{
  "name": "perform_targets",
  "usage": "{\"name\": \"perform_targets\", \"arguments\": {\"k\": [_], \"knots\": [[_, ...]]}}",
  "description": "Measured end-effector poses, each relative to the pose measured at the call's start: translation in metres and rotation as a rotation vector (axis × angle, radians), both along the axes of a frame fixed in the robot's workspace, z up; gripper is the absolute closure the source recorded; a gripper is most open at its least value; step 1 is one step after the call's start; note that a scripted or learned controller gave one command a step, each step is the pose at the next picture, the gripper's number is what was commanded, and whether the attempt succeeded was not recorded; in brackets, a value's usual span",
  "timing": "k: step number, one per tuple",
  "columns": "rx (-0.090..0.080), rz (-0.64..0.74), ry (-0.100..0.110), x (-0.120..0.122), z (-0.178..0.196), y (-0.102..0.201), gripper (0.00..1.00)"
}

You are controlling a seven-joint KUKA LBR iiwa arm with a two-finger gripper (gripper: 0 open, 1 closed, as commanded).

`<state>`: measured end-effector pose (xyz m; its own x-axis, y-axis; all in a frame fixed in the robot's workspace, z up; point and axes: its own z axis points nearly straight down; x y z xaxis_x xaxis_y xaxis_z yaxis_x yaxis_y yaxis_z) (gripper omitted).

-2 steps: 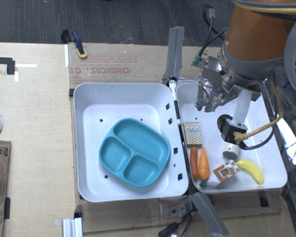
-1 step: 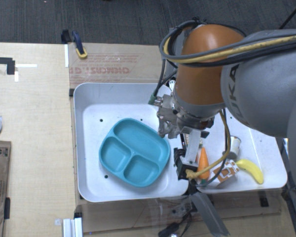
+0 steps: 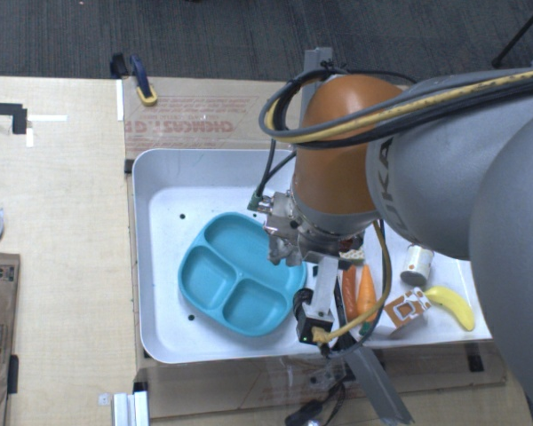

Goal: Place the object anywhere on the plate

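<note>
Pincer (image 3: 282,248) position: over the right rim of the blue three-compartment plate (image 3: 215,272), inside the white bin (image 3: 144,256) on the table (image 3: 53,176). Open or closed: cannot tell, wrist housing blocks the view. Nothing seen gripped, so no hold claimed.

Nothing on the visible part of the plate. Judged stage: pick not yet done.

Candidates for the object, all in the same bin, right of the plate:
- carrot (image 3: 364,289), nearest
- small orange-and-white carton (image 3: 407,311), just beside the carrot
- banana (image 3: 453,307), further right
- white cylinder (image 3: 417,263), above the carton in view

Target not named by the task; best guess carrot, purely on closeness.

Key relation: carrot to view-right of the pincer and slightly lower, apart from the plate rim. Long axis roughly up-down in view, so across the line from plate to carrot. Probably calls for a shift right, a close across the short axis (left-right in view), then a carry back left to the plate.

Risks, as judgement: tight cluster, possible clip of the carton on descent; rounded carrot prone to rolling out of a shallow grip.
</note>
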<state>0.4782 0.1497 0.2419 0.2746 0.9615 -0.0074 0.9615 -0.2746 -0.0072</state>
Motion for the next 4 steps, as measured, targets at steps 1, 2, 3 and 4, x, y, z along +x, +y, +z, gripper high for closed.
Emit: {"name": "perform_targets", "arguments": {"k": [1, 2, 3, 4], "knots": [[-0.002, -0.005, 0.000, -0.001, -0.020, 0.069, 1.00], [0.000, -0.072, 0.001, -0.001, -0.056, -0.025, 1.00], [-0.001, -0.113, -0.002, -0.001, -0.045, 0.024, 1.00], [-0.001, -0.114, -0.001, -0.001, -0.045, 0.023, 0.00]]}}
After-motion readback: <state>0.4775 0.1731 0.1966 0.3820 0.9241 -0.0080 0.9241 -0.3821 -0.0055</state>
